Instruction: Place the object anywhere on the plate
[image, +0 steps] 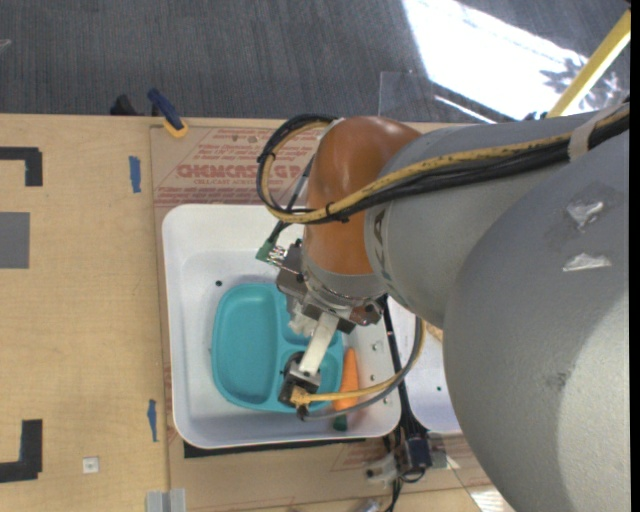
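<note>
A teal plate (245, 345) with rounded corners lies in the left white bin (190, 300). An orange carrot-like object (349, 374) lies just off the plate's right edge, near the bin's front right corner, with a small green bit (340, 423) at its near end. My gripper (301, 324) hangs below the orange wrist band, over the right part of the plate and just left of the orange object. The wrist and its bracket hide most of it. I see nothing clearly held.
The grey arm covers most of the right bin (438, 392). The bins rest on a brown cardboard sheet (210, 165) on a pale wooden bench (80, 300). Black and yellow cables loop above the wrist.
</note>
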